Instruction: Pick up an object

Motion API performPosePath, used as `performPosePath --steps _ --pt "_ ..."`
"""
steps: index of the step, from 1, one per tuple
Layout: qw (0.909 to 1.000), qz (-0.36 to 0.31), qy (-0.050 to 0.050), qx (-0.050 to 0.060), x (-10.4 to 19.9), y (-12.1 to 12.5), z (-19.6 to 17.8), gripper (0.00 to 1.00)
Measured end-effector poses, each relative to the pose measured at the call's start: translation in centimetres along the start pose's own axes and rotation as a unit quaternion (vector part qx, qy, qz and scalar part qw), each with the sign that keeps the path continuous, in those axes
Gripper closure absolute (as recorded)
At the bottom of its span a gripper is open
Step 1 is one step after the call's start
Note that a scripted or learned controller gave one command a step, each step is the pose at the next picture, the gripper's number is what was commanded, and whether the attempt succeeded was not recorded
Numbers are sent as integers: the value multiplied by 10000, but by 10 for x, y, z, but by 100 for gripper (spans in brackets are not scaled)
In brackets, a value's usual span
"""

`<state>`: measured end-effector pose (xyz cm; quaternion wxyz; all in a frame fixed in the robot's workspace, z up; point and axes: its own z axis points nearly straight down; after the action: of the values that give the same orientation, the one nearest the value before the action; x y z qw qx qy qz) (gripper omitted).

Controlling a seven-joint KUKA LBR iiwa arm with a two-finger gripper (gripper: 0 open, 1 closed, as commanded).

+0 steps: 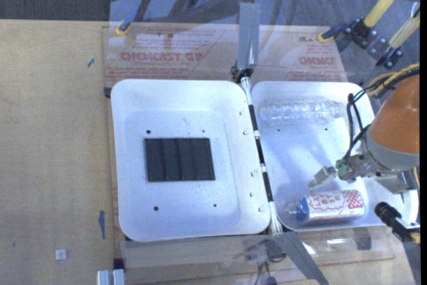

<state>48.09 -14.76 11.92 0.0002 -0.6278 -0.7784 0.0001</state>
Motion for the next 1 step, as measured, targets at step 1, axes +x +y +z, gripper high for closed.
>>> performPosePath --steps 1 --pt "9978 659 -13 -11 -58 -14 15 0"
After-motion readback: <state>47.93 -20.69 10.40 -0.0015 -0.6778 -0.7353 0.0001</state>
